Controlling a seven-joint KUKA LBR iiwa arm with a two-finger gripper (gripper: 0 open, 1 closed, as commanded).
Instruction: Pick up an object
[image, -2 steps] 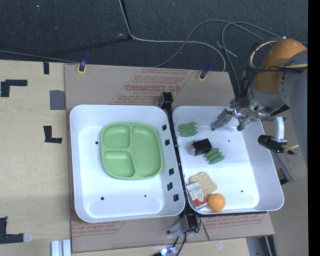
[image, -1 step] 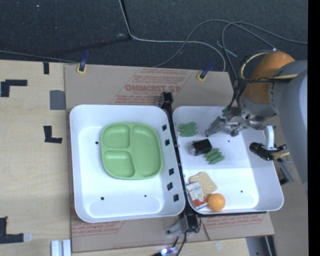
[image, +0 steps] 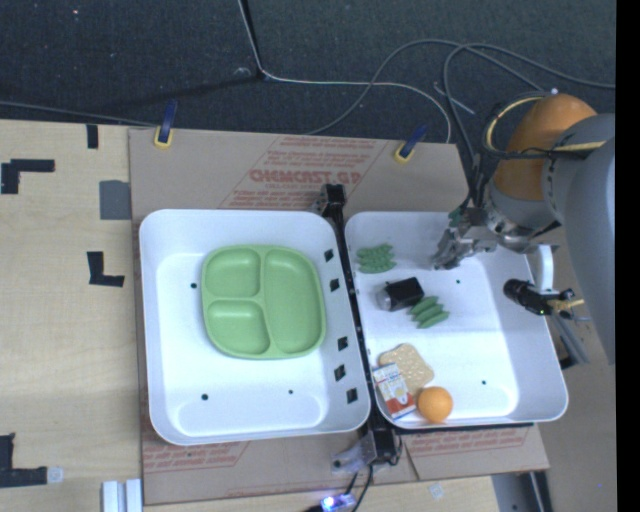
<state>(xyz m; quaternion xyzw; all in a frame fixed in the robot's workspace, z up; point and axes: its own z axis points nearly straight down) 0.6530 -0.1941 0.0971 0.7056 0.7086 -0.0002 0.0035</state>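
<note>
My gripper (image: 447, 254) hangs over the back right part of the right bin (image: 500, 345), its fingers pointing down-left with nothing seen between them. In that bin lie a green pea pod (image: 375, 258) near the back left, a small black block (image: 402, 293), a second green pod (image: 430, 312), a tan cracker-like piece (image: 406, 364), a red-and-white packet (image: 393, 390) and an orange (image: 435, 404) at the front. The gripper stands to the right of the first pod and behind the black block.
The left bin (image: 170, 300) holds a green divided plate (image: 264, 301). A black divider clip row runs between the bins (image: 345, 300). Cables trail across the dark floor behind the bench. The arm's grey body and orange band (image: 545, 140) fill the right side.
</note>
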